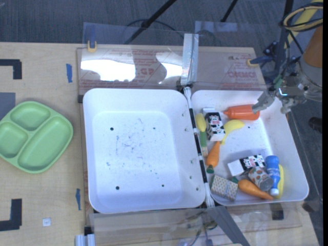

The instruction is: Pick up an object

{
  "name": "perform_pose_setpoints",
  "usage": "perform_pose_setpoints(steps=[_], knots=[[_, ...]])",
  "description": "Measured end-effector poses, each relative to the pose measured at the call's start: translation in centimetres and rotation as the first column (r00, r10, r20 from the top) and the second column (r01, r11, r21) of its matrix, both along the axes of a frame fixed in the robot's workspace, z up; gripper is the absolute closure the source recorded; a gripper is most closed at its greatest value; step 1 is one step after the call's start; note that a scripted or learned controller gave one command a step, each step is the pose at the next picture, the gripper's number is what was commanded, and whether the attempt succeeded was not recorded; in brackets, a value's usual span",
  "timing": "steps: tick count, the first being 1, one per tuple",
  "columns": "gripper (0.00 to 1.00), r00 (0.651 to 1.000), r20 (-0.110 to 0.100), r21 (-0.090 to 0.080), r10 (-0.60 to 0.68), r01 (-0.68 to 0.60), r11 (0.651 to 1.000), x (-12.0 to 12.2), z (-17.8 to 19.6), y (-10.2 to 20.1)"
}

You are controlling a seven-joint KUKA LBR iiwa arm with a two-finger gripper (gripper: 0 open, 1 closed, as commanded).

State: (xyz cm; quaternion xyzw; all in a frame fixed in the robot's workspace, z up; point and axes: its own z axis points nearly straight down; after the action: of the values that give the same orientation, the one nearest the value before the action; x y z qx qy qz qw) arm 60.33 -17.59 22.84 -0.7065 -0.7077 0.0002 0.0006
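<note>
toward the upper right, the pincer point(270, 99) hangs by the orange carrot point(241, 113), whether spread or closed i cannot tell; it should probably descend squarely over it.

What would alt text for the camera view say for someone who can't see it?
A grey robot arm's gripper hovers at the upper right of the right shallow white bin, beside a long orange carrot-shaped toy amid small cluttered toys. Left of it sits the second shallow white bin, and a green divided plastic plate rests on the wooden bench.
</note>
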Motion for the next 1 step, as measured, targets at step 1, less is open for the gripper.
perform_pose_setpoints(steps=[1], knots=[[0.0,1.0,0.001,-0.001,0.029,-0.029,1.0,1.62,-10.25,3.86]])
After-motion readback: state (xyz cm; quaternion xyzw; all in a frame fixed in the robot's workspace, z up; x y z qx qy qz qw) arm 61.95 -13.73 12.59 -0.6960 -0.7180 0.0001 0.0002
